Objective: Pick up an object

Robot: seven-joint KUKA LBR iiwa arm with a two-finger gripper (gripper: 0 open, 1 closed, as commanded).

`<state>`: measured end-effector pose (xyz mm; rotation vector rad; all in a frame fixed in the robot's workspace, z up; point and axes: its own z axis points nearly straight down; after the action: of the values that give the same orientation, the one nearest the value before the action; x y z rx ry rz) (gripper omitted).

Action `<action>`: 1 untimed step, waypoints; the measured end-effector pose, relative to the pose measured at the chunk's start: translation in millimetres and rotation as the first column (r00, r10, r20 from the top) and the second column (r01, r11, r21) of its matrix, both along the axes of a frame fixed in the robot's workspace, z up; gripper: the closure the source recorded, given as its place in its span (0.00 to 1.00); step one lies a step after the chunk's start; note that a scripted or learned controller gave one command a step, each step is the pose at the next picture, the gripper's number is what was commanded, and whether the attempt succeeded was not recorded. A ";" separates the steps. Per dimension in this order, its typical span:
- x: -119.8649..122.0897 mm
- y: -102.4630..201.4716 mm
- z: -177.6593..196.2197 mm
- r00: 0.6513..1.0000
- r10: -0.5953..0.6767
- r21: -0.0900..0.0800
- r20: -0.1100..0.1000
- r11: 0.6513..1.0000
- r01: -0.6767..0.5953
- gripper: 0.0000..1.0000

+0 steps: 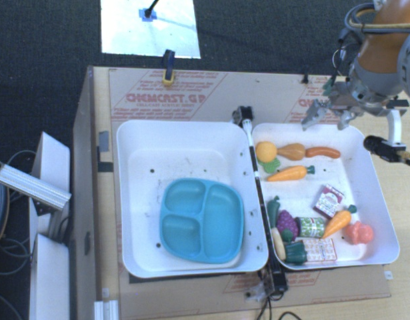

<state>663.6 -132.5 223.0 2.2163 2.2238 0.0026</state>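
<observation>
My gripper (329,117) hangs over the far rim of the right bin (377,179), open, with nothing between its fingers (312,115). Just below it in the bin lie a red sausage (323,153), a brown pear-shaped piece (291,151) and a yellow lemon (265,152). A carrot (291,173) lies in front of those. Nearer the front are a pink box (329,201), a second carrot (337,223), a salmon-pink piece (359,233), purple grapes (287,224), a green can (311,227) and a green pepper (295,252).
The left bin (145,152) holds a blue divided plate (201,220) at its front right. A black-and-white divider (253,159) runs between the two bins. A patterned flat box (320,249) lies at the right bin's front rim.
</observation>
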 end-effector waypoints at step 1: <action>-30.2 33.2 -136.4 1.000 -0.001 -0.001 0.000 1.000 0.001 0.00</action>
<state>633.4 -99.3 86.7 2.2166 2.2223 0.0010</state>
